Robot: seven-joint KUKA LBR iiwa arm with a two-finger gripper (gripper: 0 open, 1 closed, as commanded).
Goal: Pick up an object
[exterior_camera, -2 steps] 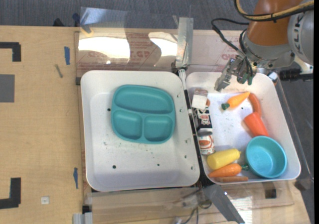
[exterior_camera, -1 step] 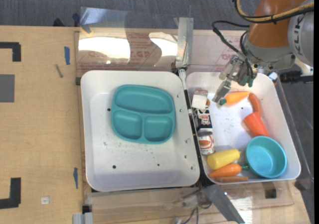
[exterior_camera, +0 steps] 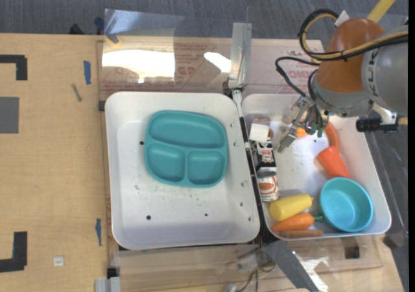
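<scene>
Carrot [exterior_camera: 293, 222]: nearest you, an orange carrot lies along the near wall of the right bin [exterior_camera: 379, 183], well below the gripper and a touch to its left.
Yellow piece [exterior_camera: 290, 206]: just behind the carrot and touching it, a stubby yellow item lies on its side, straight down the frame from the gripper.
Blue bowl [exterior_camera: 347, 204]: you've got an upright teal bowl in the near right corner, below and right of the gripper, just beside the carrot's green end.
Orange cone [exterior_camera: 333, 161]: an orange, cone-like piece sits right of and slightly below the gripper, close by, with a thinner orange bit running up from it toward the arm.
Gripper [exterior_camera: 297, 127]: it hangs over the far half of the right bin, metal fingers angled down and left. From this angle you can't tell whether they are apart or together, and nothing is clearly seen between them.
Arm [exterior_camera: 363, 76]: grey body with the orange band, coming in from the right, just above and right of the gripper, cables looping over it.
White box [exterior_camera: 259, 132]: a small white block sits left of the gripper, near the bin's left wall.
Small can [exterior_camera: 266, 177]: below that block, left and lower than the gripper, a labelled can or bottle lies along the left wall.
Left bin [exterior_camera: 123, 154]: well left of the gripper.
Teal tray [exterior_camera: 186, 148]: a three-compartment tray lies flat in the left bin, far left of the gripper.
</scene>
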